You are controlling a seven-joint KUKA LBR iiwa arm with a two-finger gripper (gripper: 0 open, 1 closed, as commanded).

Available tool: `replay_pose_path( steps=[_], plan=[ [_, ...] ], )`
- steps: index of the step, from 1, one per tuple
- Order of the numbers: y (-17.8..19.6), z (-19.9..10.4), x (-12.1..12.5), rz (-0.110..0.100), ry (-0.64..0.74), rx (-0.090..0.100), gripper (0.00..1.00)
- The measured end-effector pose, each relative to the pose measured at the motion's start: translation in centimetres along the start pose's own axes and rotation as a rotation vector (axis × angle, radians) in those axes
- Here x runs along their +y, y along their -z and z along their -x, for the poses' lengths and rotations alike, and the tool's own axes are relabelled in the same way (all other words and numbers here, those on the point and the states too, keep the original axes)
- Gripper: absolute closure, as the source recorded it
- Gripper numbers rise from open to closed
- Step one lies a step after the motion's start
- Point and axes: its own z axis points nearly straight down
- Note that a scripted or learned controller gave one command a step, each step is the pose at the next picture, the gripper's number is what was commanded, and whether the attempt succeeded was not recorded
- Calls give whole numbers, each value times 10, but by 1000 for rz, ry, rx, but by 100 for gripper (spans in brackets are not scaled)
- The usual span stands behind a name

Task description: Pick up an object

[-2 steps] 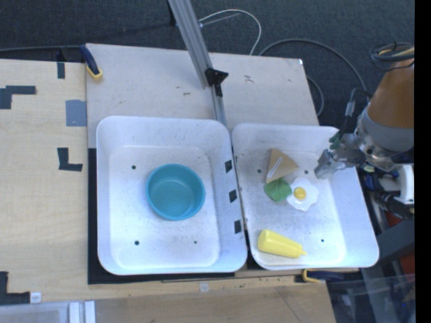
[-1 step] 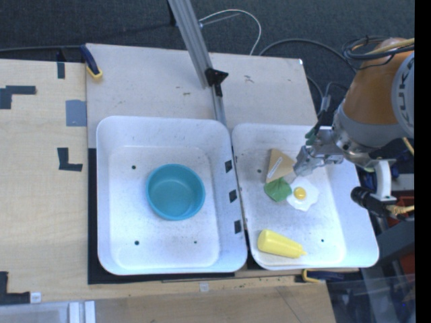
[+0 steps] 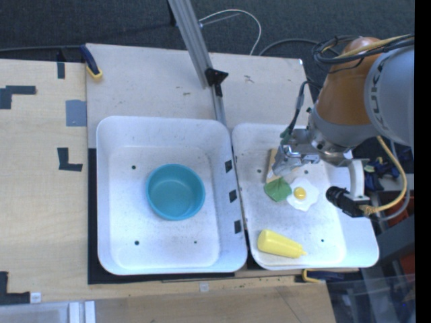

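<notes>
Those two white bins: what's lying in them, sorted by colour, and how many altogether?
Blue: 1, bowl, left bin
Yellow: 1, wedge, right bin
Green: 1, leafy piece
White and yellow: 1, fried egg
Tan: 1, thin piece
Total: 5

Arm (image 3: 384, 79): bulky rounded grey casing, smooth and slightly glossy. Broad orange band (image 3: 343, 93) above the wrist, domed, catching a highlight on top. Black cables (image 3: 337, 46) loop across the orange section; a yellow cable (image 3: 397, 173) curves down the outer side. Wrist unit (image 3: 303, 147) is metallic silver-grey, blocky, with small dark fittings. A black cylindrical part (image 3: 342, 202) juts out beside a white bracket (image 3: 356, 179).
</notes>
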Motion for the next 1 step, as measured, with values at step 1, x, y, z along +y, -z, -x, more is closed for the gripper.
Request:
replay_pose_path(
  steps=[1],
  plan=[
    [5,-51,15,1,1,1,100]
  ],
)
